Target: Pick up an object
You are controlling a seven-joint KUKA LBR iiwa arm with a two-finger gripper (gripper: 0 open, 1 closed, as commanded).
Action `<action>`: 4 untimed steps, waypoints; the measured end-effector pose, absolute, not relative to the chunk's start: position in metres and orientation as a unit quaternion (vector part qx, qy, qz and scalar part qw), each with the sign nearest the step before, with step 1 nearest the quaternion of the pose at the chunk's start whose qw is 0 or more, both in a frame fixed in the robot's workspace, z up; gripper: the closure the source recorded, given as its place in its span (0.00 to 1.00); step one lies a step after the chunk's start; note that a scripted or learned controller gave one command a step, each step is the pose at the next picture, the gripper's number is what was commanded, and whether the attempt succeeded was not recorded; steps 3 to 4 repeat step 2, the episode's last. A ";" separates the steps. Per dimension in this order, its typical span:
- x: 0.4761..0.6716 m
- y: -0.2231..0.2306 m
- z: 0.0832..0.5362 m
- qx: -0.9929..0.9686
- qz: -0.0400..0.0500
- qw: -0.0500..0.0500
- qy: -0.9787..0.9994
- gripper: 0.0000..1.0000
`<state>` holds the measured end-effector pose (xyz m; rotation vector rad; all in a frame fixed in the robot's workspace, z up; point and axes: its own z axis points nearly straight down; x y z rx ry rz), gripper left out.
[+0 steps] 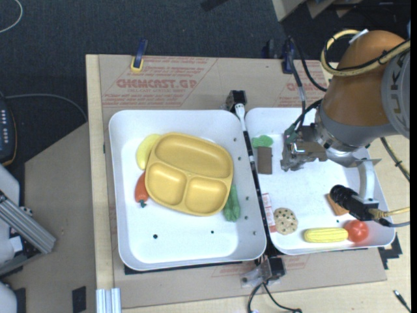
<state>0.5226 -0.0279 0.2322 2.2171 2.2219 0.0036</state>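
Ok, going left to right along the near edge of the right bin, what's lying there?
Round speckled cookie → yellow corn cob → red tomato.

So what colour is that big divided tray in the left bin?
Yellow, a mustard shade, plain with no pattern: the divided tray shows clearly in the camera view.
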 end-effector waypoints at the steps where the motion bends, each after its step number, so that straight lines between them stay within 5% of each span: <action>1: 0.520 -0.038 0.217 0.708 -0.001 -0.001 0.707 1.00; 4: 0.524 -0.029 0.221 0.707 0.000 0.000 0.708 1.00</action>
